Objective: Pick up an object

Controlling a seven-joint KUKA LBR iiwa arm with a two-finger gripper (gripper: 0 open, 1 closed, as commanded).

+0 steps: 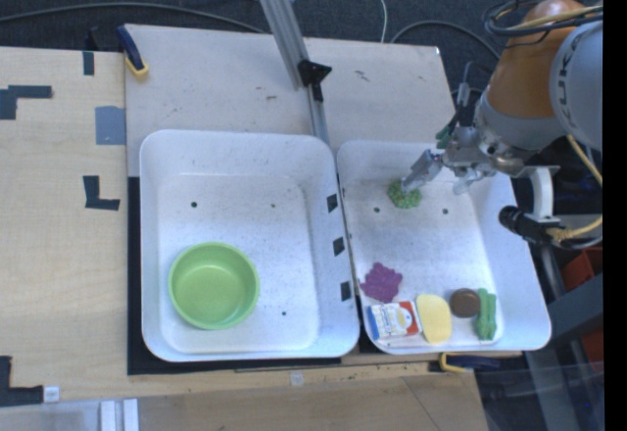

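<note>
My gripper (437, 184) hovers over the far part of the right bin (509, 253), with the arm reaching in from the right. Its fingers stand apart and nothing lies between them. A small green broccoli-like piece (403, 194) lies on the bin floor, touching or just under the tip of the left finger (419, 171). Along the bin's near edge sit a purple piece (382, 280), a white and red packet (392, 319), a yellow piece (434, 317), a brown round piece (464, 302) and a green piece (486, 313).
A green bowl (214, 284) sits at the near left of the left bin (157, 184). A grey metal post (284, 18) rises slantwise behind the two bins. Cables run over the bench at the back right.
</note>
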